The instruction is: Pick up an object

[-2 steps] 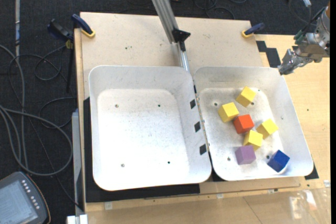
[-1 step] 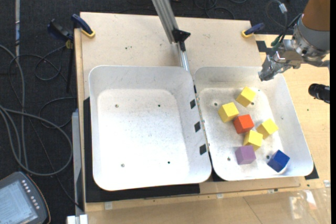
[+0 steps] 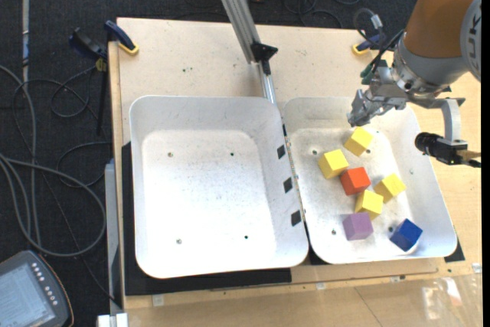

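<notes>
Several small cubes lie in the right bin (image 3: 321, 241): a yellow one (image 3: 358, 142) at the back, a yellow one (image 3: 334, 163) to its left, an orange-red one (image 3: 354, 181), two more yellow ones (image 3: 391, 186) (image 3: 370, 202), a purple one (image 3: 357, 227) and a blue one (image 3: 406, 234) at the front right. My gripper (image 3: 360, 119) hangs over the back of the right bin, just above and behind the rear yellow cube. Nothing shows between its fingers.
The left bin (image 3: 203, 180) stands beside the right one. A slanted metal pole (image 3: 237, 4) runs down to the divide between the bins. Clamps (image 3: 115, 38) sit at the bench's back corners.
</notes>
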`<state>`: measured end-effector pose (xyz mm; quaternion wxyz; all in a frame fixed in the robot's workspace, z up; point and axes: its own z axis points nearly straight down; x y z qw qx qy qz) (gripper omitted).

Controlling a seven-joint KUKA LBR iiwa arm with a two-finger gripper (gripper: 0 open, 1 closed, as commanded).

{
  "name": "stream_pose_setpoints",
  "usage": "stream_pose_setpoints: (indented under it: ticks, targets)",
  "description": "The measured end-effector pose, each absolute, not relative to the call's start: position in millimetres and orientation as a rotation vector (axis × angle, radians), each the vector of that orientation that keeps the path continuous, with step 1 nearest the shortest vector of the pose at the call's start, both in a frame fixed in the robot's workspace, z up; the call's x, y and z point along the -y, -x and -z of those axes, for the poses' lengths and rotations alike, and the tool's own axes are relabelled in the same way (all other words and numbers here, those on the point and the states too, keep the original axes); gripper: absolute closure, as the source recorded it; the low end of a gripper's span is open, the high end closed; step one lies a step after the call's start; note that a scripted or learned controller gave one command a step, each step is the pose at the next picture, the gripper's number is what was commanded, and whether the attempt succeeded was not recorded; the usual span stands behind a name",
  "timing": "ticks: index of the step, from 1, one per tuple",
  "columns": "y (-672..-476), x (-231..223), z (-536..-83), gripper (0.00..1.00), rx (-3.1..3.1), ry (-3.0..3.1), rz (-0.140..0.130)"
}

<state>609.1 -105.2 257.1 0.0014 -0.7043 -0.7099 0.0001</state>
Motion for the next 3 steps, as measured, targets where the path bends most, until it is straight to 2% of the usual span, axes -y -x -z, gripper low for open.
stream_pose_setpoints:
  ticks: [2,3]
  targets:
    - [-575.9,-11.6,-255.7,1.00,2.229,2.209,0.001]
    - [-575.6,-60.2,-249.2,1.00,2.228,2.211,-0.001]
